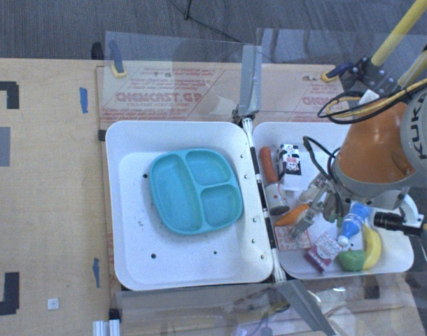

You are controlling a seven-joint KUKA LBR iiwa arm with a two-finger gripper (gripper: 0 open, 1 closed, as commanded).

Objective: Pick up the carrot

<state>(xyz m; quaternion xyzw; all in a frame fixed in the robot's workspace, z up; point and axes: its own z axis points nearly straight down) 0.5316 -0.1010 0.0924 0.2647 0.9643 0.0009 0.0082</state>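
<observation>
Carrot [292, 215], a short orange piece, lies in the right bin [402, 261] close to its left wall, on top of a flat printed packet [292, 235] and just below a small white item. The gripper [318, 208] hangs low over the same bin, and the carrot sits at its left, right against the metal fingertips; whether it touches them or lies between them cannot be told from this slanted view, nor can it be told how the fingers stand. The grey arm with its orange band [371, 149] fills the bin's upper right part, with yellow cables running off toward the top corner. Around the carrot lie a red sausage-shaped thing [268, 164] along the left wall, a small black-and-white carton [290, 158] beside it, a blue-capped bottle [352, 226] to the gripper's right, a banana [372, 247] and a green fruit [351, 260] near the bin's lower edge. The left bin [126, 208] holds a turquoise divided plate [196, 190], well apart from the carrot.
</observation>
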